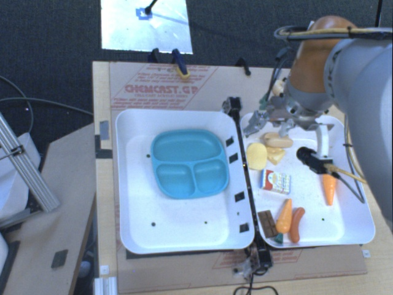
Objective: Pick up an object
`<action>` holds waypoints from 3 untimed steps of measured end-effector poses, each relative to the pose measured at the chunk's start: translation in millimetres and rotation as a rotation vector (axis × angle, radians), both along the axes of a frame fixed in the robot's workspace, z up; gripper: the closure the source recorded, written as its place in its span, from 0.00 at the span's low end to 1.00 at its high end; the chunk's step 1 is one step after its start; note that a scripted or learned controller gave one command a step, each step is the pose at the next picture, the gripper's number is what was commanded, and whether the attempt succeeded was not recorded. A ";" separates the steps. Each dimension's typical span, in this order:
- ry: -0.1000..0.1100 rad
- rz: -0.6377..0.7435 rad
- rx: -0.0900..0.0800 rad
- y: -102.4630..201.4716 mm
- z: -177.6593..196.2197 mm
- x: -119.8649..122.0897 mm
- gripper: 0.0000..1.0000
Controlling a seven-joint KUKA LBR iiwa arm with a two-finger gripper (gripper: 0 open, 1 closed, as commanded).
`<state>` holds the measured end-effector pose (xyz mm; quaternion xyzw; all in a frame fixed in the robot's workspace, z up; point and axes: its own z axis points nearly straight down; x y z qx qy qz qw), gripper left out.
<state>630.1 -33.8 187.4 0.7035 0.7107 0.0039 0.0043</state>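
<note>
Two bins: white, side by side on the bench. The left bin point(132, 183) bears a blue divided plate point(189, 163); the right bin point(359, 223) bears the toy food.
Task's thing: any one item would do, and none is clearly singled out. Nearest the claw, at the back of the right bin, is a pale bread-like piece point(279, 142). A yellow wedge point(276, 156) touches its front side and a yellow lemon point(256, 156) lies just beside.
Other items: a red-and-white box point(275, 181) sits mid-bin and a carrot point(330, 189) lies toward the right wall. At the front lie a second carrot point(284, 216), a sausage point(296, 224) and a chocolate bar point(267, 223), close together.
Claw: the gripper point(269, 126) hangs over the back of the right bin, just behind the bread-like piece. Its two grey fingers appear spread wide, with nothing between them.
Done: by my reading only the approach; the claw is over the right bin and near the back cluster.
Left: the whole grasp, meaning settling on one item, closing on it and lifting it free.
Hidden: the bulky grey arm covers the bin's back right corner.
Hard to make out: the fingertips blur against the white floor, so I cannot tell whether they hover or touch. A small green scrap at the front edge is too small to name.
</note>
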 end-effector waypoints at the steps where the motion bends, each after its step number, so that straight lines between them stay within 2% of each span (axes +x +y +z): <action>1: 0.015 -0.012 0.000 -53.5 -96.3 2.8 0.00; 2: 0.016 -0.011 0.001 -56.1 -104.0 -55.0 0.00; 3: 0.056 -0.014 0.007 -55.0 -107.7 19.0 0.00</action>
